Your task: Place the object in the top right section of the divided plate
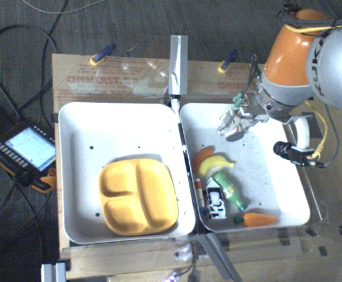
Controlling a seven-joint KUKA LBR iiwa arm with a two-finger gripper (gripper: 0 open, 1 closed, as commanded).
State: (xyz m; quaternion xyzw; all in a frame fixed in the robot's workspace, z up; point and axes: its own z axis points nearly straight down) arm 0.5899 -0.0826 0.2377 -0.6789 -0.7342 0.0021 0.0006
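1. Dark grey carpeted floor around the bench, black and pale cables trailing across it at upper left. A handheld control pendant with a lit screen and orange casing lies on the floor left of the bench.
2. Bench top is a brown printed board; two blue-handled clamps sit on its far edge, and a grey metal post stands at the seam between the bins.
3. Left shallow white bin: holds a yellow plastic divided plate with three sections, lying flat toward the near right part of the bin. All sections look bare.
4. Right shallow white bin: objects cluster along its left and near side. A yellow banana rests over an orange-red curved piece; both lie close to the left wall.
5. Just nearer, a green plastic bottle lies on its side, touching a small black-and-white box. A thin red and blue marker-like item lies against the left wall.
6. An orange carrot lies flat by the near wall, well apart from the claw.
7. Grey arm with orange band reaches in from the right. Two-finger gripper hangs over the far part of the right bin, above bare floor; cannot tell how far the claw is parted, and no object shows in it.
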